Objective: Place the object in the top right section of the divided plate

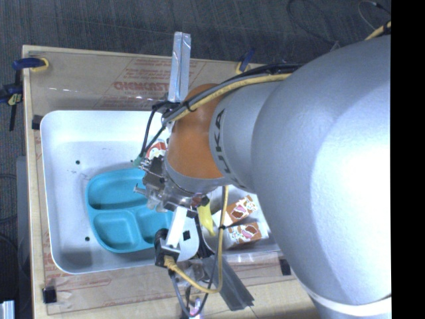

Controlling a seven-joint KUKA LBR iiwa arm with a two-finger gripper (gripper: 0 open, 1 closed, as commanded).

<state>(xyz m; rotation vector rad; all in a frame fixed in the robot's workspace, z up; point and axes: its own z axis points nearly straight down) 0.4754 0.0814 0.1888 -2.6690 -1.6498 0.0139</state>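
White bin (pixel 60 178): arm (pixel 279 145) bent over blue divided plate (pixel 116 208).

Even, fairly bright overhead light, with soft glare on the arm (pixel 319 145). The picture is grainy and slightly soft

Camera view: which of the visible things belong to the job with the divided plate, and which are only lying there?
Belonging to the job:
- blue divided plate in the left white bin
- gripper, over the plate's right side

Only lying there:
- small printed packets in the other bin, beside the arm
- blue clamp at the bench's far left corner
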